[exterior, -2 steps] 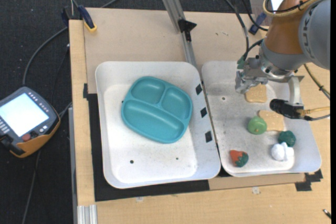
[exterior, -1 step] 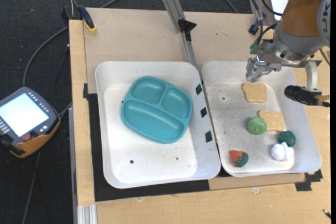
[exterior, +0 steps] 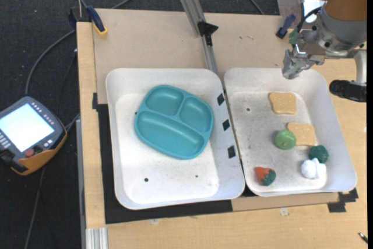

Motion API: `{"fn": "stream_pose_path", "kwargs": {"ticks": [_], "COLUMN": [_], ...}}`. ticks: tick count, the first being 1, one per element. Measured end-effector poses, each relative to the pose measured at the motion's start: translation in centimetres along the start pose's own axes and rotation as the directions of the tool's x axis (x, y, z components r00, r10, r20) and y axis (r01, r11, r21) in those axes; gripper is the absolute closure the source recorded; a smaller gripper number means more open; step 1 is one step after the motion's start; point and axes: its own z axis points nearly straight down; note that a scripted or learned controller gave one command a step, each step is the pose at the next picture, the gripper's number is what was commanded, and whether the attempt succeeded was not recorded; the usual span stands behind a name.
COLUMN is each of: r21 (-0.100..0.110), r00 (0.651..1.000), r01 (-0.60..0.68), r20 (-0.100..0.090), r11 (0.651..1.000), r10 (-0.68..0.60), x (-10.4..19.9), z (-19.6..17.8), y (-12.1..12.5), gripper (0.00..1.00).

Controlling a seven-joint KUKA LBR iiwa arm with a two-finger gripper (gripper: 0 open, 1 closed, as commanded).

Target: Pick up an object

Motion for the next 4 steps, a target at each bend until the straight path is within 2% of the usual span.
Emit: {"fn": "stream_pose_path", "kwargs": {"ticks": [1, 2, 3, 4], "r21": [0.011, 0.012, 0.014, 0.013], "r00": [1.0, 1.0, 1.0, 1.0], "r01": [0.003, 0.003, 0.004, 0.005], "r20": [-0.004, -0.004, -0.004, -0.005], "r11": [1.0, 1.0, 1.0, 1.0], "r10": [-0.002, -0.003, -0.003, -0.005], "x": [4.3, 8.4, 13.3, 18.5], "z": [1.3, 2.2, 4.1, 3.9], "y": [-2.5, -3.7, -6.5, -8.3], "gripper": [1.0, 1.0, 1.0, 1.0]}}
